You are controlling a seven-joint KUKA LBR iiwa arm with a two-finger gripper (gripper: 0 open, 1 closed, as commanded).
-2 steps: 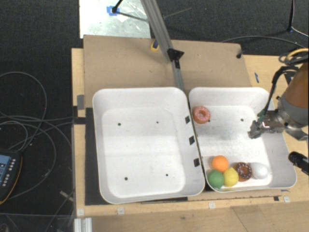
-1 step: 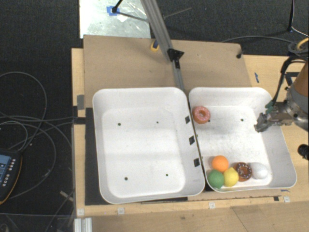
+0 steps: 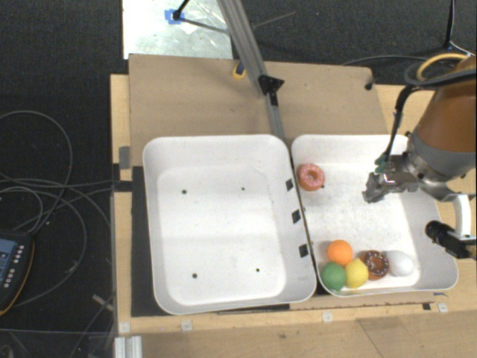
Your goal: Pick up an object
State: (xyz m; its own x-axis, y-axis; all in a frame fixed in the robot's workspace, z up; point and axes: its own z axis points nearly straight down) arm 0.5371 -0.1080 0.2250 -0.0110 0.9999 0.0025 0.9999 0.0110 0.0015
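The gripper (image 3: 375, 189) hangs over the middle of the right bin (image 3: 440, 278), above bare floor. No object shows between its fingers. Whether the fingers are spread or pressed together cannot be told at this size.

Step in hand, as judged: approach and selection; nothing is grasped yet.

Candidates in the right bin:
- Pink donut (image 3: 311, 176): lies alone near the bin's left wall, toward the far end, well apart from the other items. Round, frosted pink, with a small centre hole.
- Orange ball (image 3: 340, 251): at the near end, touching the green ball (image 3: 333, 276) and the yellow ball (image 3: 357, 274).
- Brown donut (image 3: 375, 264): dark, ring-shaped, between the yellow ball and the white ball (image 3: 401, 263).

Recommended procedure:
1. Prefer the pink donut. It has clear floor on three sides, so the fingers can likely descend without striking a neighbour.
2. Centre the gripper over the donut before lowering; close across its outer rim.
3. Keep the finger nearest the bin wall clear of that wall.
4. Avoid the near-end cluster. The balls are packed together and are likely to roll aside under a descending finger.
5. Lift straight up and confirm the object sits between the fingers.

The left bin (image 3: 160, 155) holds no candidates.
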